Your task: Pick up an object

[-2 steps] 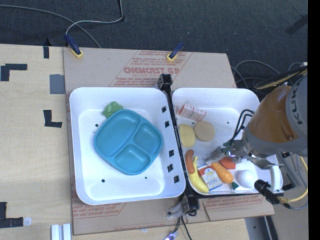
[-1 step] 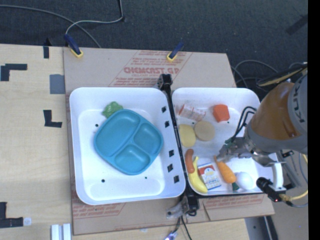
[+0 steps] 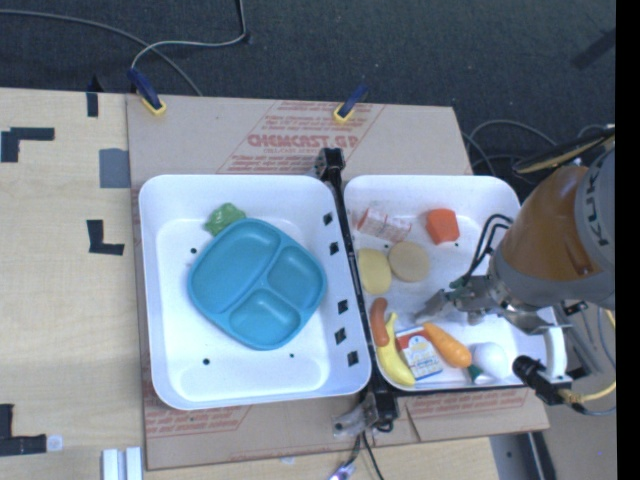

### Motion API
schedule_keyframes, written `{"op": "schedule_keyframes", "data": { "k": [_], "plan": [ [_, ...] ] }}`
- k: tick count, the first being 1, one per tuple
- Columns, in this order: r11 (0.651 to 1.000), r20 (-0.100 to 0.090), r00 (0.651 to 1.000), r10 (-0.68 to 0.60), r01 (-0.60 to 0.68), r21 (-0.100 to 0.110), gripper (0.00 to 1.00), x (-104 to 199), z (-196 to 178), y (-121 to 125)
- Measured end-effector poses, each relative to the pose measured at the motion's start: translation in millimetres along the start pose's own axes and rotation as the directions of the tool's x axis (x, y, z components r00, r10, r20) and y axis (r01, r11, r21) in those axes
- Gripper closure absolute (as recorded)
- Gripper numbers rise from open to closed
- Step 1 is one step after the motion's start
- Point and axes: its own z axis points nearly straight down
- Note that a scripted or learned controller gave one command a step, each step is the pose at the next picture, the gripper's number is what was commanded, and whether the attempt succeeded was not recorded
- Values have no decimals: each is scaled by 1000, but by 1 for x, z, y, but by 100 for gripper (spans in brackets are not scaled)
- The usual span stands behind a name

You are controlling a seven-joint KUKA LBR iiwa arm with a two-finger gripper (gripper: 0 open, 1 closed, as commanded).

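Cardboard covers the bench under two white bins. Left bin [image 3: 160, 268]: blue divided plate [image 3: 258, 283] with a green piece [image 3: 225, 215] at its upper edge. Right bin [image 3: 480, 190]: orange block [image 3: 442, 225], tan disc [image 3: 408, 262], banana [image 3: 392, 360], carrot [image 3: 447, 345]. My gripper [image 3: 440, 303] hangs over the right bin, just above the carrot, fingers slightly apart, clamping nothing.

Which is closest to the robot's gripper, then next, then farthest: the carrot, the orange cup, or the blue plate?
From the gripper, in the camera view:
1. Carrot, just below it in the right bin.
2. Orange cup, at the top of the right bin.
3. Blue plate, over in the left bin.
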Motion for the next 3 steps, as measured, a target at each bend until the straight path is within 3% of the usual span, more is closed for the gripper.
{"op": "schedule_keyframes", "data": {
  "k": [1,2,3],
  "plan": [
    [1000,-7,1000,-4,4,11,0,31,25,80],
    [1000,-5,1000,-3,3,14,0,39,26,134],
    [1000,-5,1000,-3,3,15,0,32,27,166]
  ]
}}
